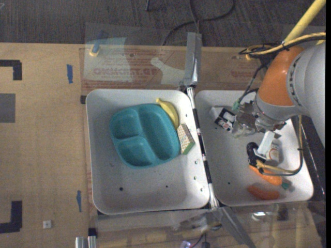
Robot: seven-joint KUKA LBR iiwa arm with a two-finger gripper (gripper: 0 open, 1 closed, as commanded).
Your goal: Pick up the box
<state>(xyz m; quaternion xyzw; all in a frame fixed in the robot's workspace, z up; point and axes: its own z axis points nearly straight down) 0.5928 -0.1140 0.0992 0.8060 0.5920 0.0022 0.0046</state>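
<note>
A small box [185, 137] with a speckled yellow top and a green side lies in the left bin [150, 190], wedged against the right rim of a teal divided plate [145, 135]. My gripper [224, 119] hangs over the upper left part of the right bin [227, 174], at the end of the grey and orange arm [289, 87]. It is well apart from the box, on the other side of the wall between the bins.
A yellow banana [169, 110] lies at the plate's upper right edge. In the right bin an orange carrot-like piece [262, 192] lies at the front, another orange item [269, 179] sits above it, and a small pale object [272, 152] lies under the arm.
</note>
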